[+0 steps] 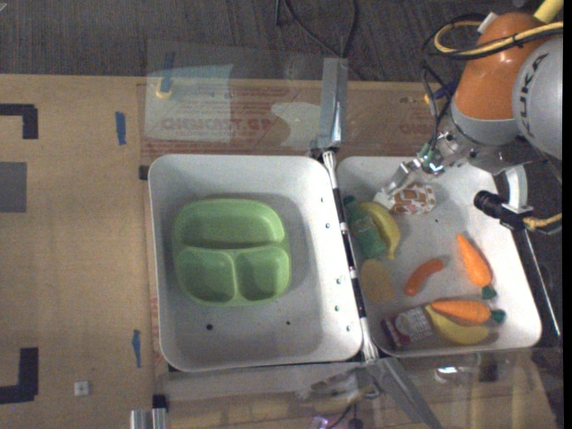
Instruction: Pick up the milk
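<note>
Pincer (404, 179) over right bin (527, 329), just above milk (414, 200); finger state indiscernible

The arm (514, 79) is cut off by the right and top edges, and its end effector (404, 179) is too small and blurred to show the finger state. The yellow banana (460, 332) lies partly under a carrot (465, 311), and the bottle (408, 324) label is unreadable. The table (71, 239) is cut off at the left edge.
</note>
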`<action>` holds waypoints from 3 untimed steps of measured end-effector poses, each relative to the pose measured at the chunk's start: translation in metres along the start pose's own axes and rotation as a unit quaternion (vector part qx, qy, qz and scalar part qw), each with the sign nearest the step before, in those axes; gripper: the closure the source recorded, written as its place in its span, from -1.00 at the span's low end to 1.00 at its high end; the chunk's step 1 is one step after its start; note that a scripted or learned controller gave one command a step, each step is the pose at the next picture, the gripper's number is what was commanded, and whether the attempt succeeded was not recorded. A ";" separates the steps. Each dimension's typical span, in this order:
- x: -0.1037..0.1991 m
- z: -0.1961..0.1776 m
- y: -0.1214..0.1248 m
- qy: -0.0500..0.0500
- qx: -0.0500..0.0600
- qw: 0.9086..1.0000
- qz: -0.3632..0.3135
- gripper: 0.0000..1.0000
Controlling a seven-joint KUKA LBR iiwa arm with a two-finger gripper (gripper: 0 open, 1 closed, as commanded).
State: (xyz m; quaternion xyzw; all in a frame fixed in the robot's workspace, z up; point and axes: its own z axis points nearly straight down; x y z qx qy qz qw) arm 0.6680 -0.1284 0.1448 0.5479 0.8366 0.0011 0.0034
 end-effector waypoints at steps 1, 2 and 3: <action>-0.018 0.052 -0.010 0.003 0.002 0.999 -0.046 -1.00; -0.019 0.040 -0.008 0.001 -0.001 0.999 -0.047 1.00; 0.052 -0.061 0.017 0.001 0.000 0.996 -0.094 1.00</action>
